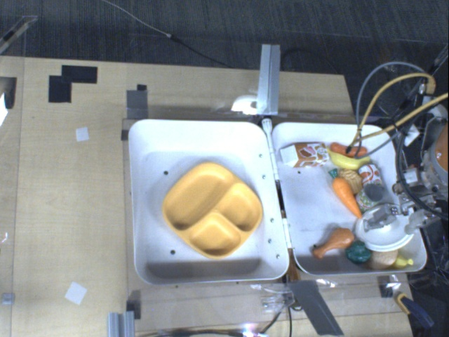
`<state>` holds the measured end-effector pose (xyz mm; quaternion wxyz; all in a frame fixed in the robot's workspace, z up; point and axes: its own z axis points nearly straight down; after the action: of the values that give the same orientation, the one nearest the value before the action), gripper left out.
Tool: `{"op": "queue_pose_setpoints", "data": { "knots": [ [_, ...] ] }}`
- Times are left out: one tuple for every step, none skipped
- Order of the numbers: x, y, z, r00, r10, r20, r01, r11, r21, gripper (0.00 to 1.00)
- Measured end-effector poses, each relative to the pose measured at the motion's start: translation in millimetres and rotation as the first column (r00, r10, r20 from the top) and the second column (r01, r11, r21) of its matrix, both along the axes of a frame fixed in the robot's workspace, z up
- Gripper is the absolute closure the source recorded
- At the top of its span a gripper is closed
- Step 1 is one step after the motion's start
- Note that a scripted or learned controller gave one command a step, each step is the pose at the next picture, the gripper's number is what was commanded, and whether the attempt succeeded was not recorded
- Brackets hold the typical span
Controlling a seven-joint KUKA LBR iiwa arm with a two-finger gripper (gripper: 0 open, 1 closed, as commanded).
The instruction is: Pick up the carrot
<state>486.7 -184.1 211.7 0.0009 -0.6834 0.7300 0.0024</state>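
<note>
1. Orange and tapered, the carrot [345,196] lies in the right bin [303,209], about midway between that bin's far and near edges and nearer its right edge than the divider
2. Its long axis runs on a diagonal: the blunt end with a green tip points toward the bin's far-left corner, the thin end toward the near-right corner
3. Just past the thin end sits the gripper [384,220], by the bin's near-right corner, over a white round lid-like object [384,239]; whether the claw is open or closed cannot be told, and nothing is visibly held in it
4. So the carrot lies up and to the left of the claw, toward the bin's middle, with its thin end nearest
5. Close neighbours crowd it: a banana [349,161] toward the far edge, a small can [370,196] touching or just beside its right flank, a chicken drumstick [332,242] toward the near edge
6. My judgement: the closing direction should cross the diagonal, and the can side leaves little room
</note>
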Motion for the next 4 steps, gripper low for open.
{"op": "queue_pose_setpoints", "data": {
  "knots": [
    [89.8,-9.4,-102.3,0.914,0.405,0.009,-0.405,0.914,-0.007,0.00],
    [105.9,8.9,-123.1,0.944,0.330,0.012,-0.330,0.944,-0.007,0.00],
    [102.4,74.8,-123.3,0.970,0.241,0.013,-0.241,0.970,-0.004,0.00],
    [123.0,98.5,-123.5,0.937,0.349,0.012,-0.349,0.937,-0.007,0.00]
  ]
}}
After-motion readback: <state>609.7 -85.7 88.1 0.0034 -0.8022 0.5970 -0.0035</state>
